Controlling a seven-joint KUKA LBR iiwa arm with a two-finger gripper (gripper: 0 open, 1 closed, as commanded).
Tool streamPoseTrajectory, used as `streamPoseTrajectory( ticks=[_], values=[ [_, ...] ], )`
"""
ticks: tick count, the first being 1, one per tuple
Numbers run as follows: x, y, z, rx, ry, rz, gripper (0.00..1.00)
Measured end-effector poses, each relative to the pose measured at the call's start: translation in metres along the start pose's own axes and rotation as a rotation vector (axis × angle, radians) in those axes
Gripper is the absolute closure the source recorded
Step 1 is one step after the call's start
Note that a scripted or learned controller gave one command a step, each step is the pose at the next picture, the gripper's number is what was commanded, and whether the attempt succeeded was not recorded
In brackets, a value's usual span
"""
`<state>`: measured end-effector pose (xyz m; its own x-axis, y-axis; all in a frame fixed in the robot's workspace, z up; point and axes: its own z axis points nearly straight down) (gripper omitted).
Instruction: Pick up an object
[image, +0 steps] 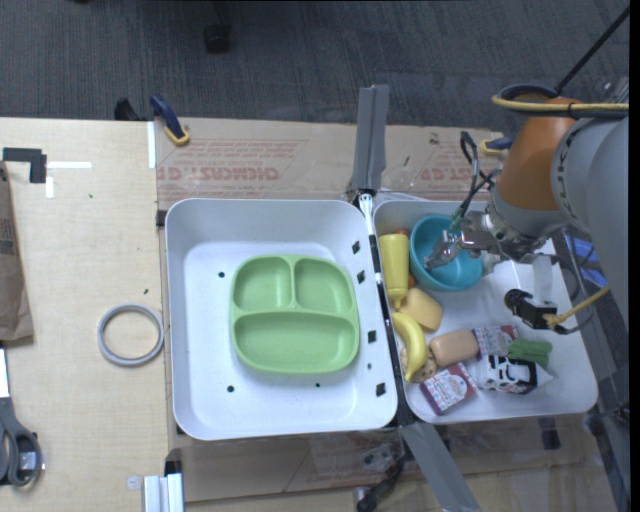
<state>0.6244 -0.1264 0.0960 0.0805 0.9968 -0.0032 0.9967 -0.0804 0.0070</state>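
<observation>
1. Reaching in from the right, the gripper (445, 250) sits low over the blue bowl (447, 260) in the right bin (580, 395).
2. I cannot tell its state.
3. A green divided plate (294, 314) lies in the left bin (190, 330).

Dark grey carpet floor (300, 50) lies beyond a pale wooden bench (80, 260) under even light

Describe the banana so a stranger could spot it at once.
Look in the right bin, along its left wall. The banana lies below the yellow bottle and left of the tan block. It alone is curved and bright yellow.
</observation>
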Motion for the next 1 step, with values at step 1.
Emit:
streamPoseTrajectory(
  ticks=[1],
  values=[
    [-0.0036,0.0048,-0.0978,0.007,0.002,-0.26,0.0]
  ],
)
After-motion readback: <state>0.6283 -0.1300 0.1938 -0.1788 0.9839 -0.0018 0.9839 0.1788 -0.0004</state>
